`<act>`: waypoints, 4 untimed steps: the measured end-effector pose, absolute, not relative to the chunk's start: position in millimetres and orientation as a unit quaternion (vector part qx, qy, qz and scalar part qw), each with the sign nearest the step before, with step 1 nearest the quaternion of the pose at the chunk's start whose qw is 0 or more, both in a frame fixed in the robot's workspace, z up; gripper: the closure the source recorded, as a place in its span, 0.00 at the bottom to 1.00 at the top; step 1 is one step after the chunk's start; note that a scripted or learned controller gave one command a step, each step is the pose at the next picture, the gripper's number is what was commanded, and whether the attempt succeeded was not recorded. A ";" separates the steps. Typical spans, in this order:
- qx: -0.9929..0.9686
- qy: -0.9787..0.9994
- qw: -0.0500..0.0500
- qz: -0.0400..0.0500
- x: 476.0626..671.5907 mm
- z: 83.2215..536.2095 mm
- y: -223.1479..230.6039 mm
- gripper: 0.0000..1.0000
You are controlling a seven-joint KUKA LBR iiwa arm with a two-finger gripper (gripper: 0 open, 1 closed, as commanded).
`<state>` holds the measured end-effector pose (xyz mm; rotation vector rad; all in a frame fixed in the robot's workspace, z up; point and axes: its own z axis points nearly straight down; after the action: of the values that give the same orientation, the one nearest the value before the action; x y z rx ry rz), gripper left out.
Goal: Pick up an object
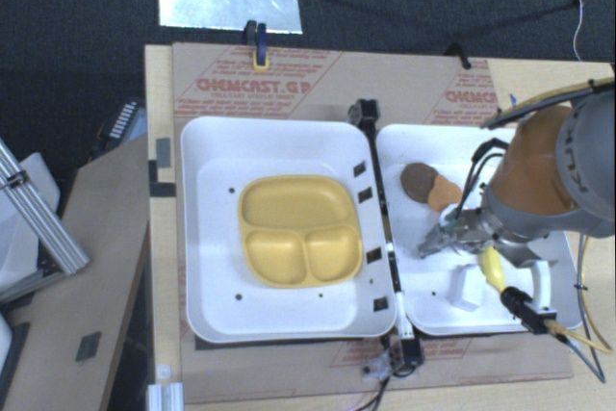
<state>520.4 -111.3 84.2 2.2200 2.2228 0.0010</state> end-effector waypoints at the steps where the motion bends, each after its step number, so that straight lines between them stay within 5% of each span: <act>1: 0.707 0.707 0.003 0.001 521.8 96.4 -112.7 1.00; 4: 0.705 0.709 0.003 0.002 530.5 249.7 -106.6 1.00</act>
<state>530.5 -106.6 249.7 2.2125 2.2233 0.0053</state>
